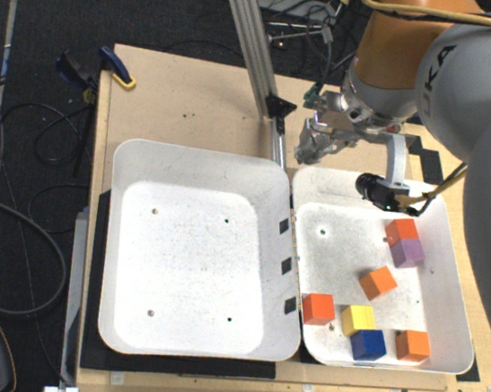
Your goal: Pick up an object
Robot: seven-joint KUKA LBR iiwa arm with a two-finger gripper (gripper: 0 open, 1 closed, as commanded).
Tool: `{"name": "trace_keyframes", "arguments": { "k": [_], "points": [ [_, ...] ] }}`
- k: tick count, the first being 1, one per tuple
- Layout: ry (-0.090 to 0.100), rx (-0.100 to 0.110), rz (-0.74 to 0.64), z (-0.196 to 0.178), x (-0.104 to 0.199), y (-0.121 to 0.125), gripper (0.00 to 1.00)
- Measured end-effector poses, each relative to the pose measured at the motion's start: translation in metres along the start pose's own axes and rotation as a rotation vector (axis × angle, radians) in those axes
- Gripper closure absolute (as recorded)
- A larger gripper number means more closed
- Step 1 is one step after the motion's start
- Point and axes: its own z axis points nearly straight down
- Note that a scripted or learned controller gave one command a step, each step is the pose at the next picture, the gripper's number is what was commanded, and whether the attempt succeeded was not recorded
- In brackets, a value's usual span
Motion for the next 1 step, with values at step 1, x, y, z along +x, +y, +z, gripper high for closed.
{"name": "trace_keyframes", "arguments": {
  "k": [1],
  "points": [
    [-0.001,0.0,0.001,0.0128,0.048,-0.0082,1.0]
  ]
}}
